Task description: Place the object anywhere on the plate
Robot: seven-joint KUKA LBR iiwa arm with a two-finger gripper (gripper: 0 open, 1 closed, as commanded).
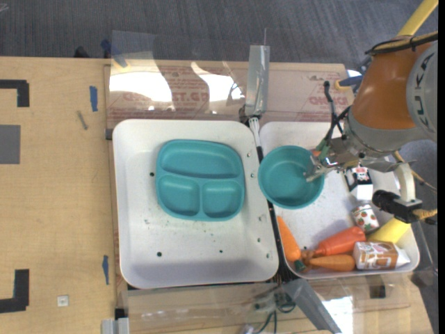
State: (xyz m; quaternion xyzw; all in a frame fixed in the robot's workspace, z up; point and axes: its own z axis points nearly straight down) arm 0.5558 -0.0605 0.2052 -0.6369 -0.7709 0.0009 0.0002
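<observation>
**Pincer at bowl rim, right bin; plate waiting in left bin**

The pincer (318,167) sits at the right-hand rim of the round teal plastic bowl (288,178), its metal tips overlapping the rim. Whether the tips are spread or pinching the wall cannot be told from this angle; the wrist hides the gap. Not logging a grasp.

The bowl stands upright in the right-hand shallow white bin (334,211), at its far-left corner, close against the divider between the bins. Judged to be the object in hand.

Handling estimate: light, stiff, thin-walled, smooth and probably slippery. A rim pinch with one tip inside and one outside looks like the only workable hold; the body seems too wide to span. Held at one side, it will likely tilt.

Near edge of the same bin: two orange toy carrots (332,250), a small printed carton (376,256), a yellow piece (391,231), a small spotted round toy (365,218). All apart from the bowl.

The teal three-compartment plastic plate (200,179) lies flat in the centre of the left-hand shallow white bin (139,256), nothing on it. Both bins rest on the tan desk (55,207).
</observation>
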